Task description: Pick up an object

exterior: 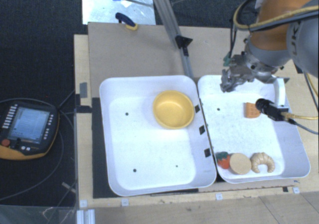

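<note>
My gripper (228, 84) hangs over the far left corner of the right bin (234, 128), pointing down, with nothing visible between its fingers. An orange wedge (251, 111) lies to its right, partly behind a black cable fitting. Along the bin's near edge sit a red and green piece (222, 158), a round tan disc (239, 163) and a croissant (262, 162). A yellow bowl (173, 109) rests in the left bin's (139, 158) far right part.
A metal pole (169, 18) slants down toward the gap between the bins. A black cable fitting (269, 108) with a yellow cable crosses the right bin. A teach pendant (27, 128) lies off the bench at left.
</note>
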You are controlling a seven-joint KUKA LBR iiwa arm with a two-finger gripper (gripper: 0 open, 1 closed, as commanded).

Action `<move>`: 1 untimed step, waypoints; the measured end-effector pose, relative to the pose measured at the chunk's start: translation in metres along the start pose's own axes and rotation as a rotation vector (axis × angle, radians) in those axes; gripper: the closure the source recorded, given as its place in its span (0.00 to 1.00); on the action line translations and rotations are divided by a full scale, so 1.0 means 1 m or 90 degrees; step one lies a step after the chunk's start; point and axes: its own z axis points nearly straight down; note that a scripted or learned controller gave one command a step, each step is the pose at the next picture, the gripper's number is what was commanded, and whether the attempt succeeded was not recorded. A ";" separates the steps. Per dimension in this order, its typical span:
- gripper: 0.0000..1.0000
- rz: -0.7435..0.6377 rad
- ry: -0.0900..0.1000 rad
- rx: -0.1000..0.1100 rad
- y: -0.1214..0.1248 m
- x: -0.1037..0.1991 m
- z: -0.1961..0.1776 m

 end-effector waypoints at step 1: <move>1.00 -0.001 0.000 0.000 -0.001 0.062 0.006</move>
